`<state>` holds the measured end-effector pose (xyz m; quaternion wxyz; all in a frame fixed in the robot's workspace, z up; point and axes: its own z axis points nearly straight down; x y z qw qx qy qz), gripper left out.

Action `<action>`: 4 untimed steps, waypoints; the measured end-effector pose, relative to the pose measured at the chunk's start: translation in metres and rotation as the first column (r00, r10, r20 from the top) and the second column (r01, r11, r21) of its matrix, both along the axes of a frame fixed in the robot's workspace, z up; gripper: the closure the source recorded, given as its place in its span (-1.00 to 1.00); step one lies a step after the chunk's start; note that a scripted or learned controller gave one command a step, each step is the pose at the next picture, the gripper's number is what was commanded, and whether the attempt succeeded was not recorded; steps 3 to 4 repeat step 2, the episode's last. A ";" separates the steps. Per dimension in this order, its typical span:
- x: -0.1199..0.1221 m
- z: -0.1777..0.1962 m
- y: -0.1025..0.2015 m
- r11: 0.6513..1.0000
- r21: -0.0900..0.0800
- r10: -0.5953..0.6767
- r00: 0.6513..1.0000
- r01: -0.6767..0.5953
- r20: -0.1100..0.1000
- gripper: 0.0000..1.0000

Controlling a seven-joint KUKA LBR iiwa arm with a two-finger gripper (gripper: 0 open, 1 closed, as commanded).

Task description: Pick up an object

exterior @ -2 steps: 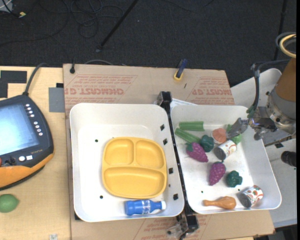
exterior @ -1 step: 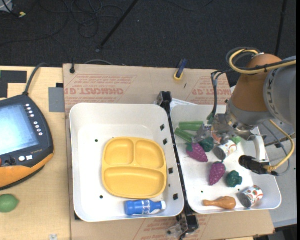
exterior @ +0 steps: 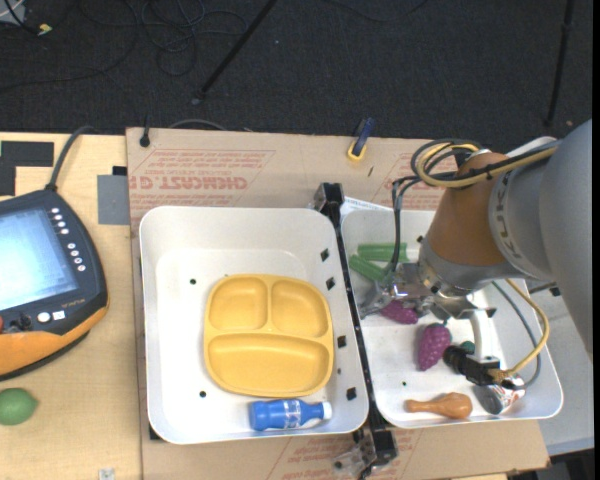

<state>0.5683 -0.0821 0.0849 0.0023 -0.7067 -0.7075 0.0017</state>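
Note:
My gripper [exterior: 388, 296] is low in the right bin [exterior: 540, 393], near its left wall, under the orange wrist band. A small purple piece [exterior: 402, 314] lies right at the gripper's lower side, partly hidden by it. A green object [exterior: 373, 261] lies just behind the gripper. A purple bunch of grapes [exterior: 432, 345] sits to the front right of it. Close to the bin's front wall lies a tan drumstick [exterior: 440, 405]. Nothing is visibly held.
The left bin [exterior: 170, 268] holds a yellow divided plate [exterior: 269, 332] and a blue bottle [exterior: 288, 414] lying at its front. A black divider [exterior: 345, 298] separates the bins. A teach pendant [exterior: 30, 268] and a green ball [exterior: 13, 406] sit on the bench at left.

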 end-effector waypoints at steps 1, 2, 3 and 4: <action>0.001 0.012 -0.003 1.000 0.001 -0.007 1.000 0.007 -0.001 1.00; -0.044 0.108 0.075 1.000 0.003 0.005 1.000 -0.005 0.007 1.00; -0.044 0.108 0.075 1.000 0.003 0.005 1.000 -0.005 0.007 1.00; -0.044 0.108 0.075 1.000 0.003 0.005 1.000 -0.005 0.007 1.00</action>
